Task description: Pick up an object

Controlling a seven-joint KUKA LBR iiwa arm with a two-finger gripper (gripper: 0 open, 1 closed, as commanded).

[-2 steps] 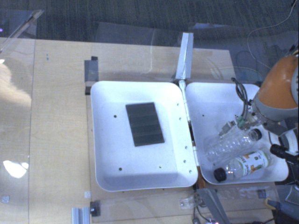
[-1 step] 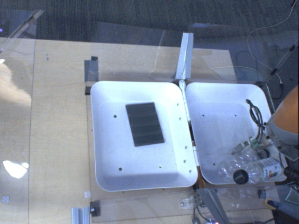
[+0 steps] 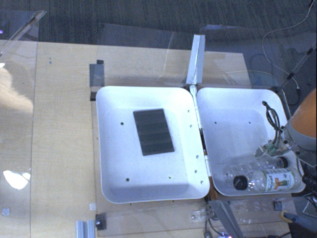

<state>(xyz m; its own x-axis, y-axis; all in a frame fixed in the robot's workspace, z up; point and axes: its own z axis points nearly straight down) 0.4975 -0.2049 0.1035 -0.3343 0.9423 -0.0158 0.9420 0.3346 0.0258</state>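
Observation:
A clear plastic bottle (image 3: pixel 257 179) with a black cap lies on its side along the near edge of the right bin (image 3: pixel 228 113). A flat dark grey rectangular pad (image 3: pixel 154 131) rests in the middle of the left bin (image 3: pixel 114 148). My gripper (image 3: pixel 270 150) hangs low at the right side of the right bin, just above and behind the bottle's labelled end. Nothing shows held in it. The arm's orange band (image 3: pixel 305 117) sits above it at the frame's right edge.
A black cable (image 3: pixel 271 114) loops down along the arm inside the right bin. A metal upright (image 3: pixel 196 66) stands behind the seam between the bins. A dark bracket (image 3: pixel 97 76) sits at the left bin's far left corner.

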